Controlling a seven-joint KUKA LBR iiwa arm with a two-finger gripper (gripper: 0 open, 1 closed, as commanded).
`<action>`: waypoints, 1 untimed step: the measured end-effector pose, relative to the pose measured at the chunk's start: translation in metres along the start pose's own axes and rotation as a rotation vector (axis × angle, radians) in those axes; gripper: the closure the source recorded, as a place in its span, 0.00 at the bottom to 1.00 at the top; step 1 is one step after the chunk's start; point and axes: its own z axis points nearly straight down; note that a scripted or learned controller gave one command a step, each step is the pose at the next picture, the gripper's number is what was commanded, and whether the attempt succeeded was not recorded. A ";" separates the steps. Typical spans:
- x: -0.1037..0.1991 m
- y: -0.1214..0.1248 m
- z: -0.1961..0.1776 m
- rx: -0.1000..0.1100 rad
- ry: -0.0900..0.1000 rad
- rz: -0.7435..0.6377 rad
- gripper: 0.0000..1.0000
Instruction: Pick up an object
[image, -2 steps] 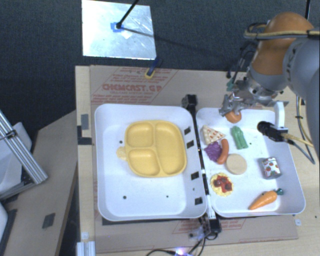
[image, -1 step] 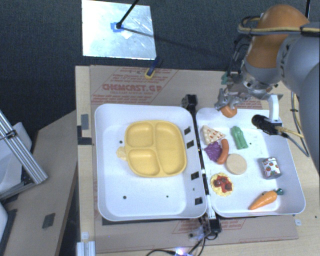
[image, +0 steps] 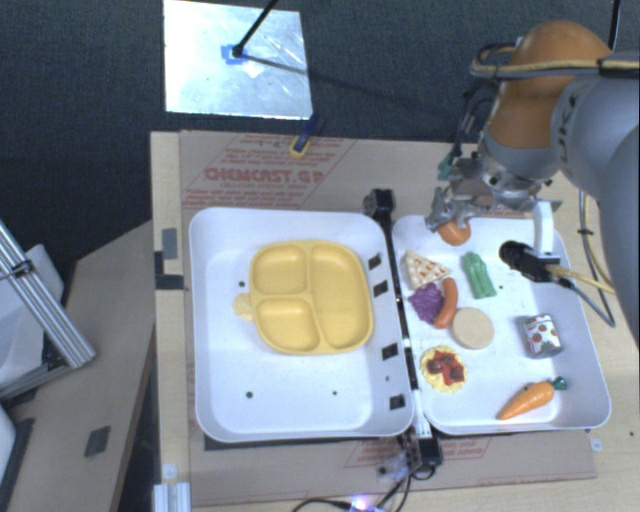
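Up at the right bin's (image: 585, 330) far rim, the tool (image: 452, 222) grips a small orange object (image: 454, 233), its long axis unclear.

You see dark carpet (image: 80, 100) around a tan bench (image: 120, 290), with what may be foil sheet (image: 238, 60) behind.
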 end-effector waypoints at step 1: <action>-0.011 0.007 -0.017 -0.003 0.000 0.004 1.00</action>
